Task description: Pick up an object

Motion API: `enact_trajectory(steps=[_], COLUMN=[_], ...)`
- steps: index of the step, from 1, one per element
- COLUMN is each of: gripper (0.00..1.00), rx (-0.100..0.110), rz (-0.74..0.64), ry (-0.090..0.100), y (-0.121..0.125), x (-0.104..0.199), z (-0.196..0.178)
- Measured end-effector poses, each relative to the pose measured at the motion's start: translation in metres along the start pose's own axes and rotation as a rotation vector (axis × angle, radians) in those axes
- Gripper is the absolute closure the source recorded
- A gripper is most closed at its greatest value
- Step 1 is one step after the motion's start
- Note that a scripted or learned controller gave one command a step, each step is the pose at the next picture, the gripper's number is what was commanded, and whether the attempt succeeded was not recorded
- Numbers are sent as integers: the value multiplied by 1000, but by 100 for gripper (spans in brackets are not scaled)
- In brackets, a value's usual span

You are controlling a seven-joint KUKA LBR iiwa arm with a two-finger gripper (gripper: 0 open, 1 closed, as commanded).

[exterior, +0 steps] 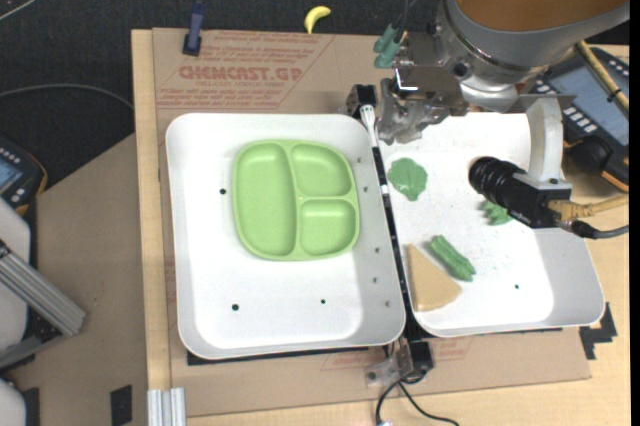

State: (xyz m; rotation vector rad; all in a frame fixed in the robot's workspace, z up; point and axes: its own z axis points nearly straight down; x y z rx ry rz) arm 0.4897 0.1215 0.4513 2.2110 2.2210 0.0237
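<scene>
Hovering at upper centre-right, tool (405,119), grip state impossible to tell, above flat round green piece (407,177) lying in right white bin (560,299); nothing lifted yet, pickup remaining.

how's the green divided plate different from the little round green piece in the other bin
The green divided plate is far larger than the round green piece. The plate lies in the left bin, the round piece in the right bin, just below the gripper. The plate has three compartments; the piece looks flat and plain. The plate is pale green, the piece a darker green. Both lie flat, untouched.
</scene>
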Motion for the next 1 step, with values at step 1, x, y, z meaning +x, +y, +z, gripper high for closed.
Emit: enact_trajectory(steps=[1], gripper=[100], rx=[30], rz=[8], ry=[-9], y=[-14], x=[-22], z=[120])
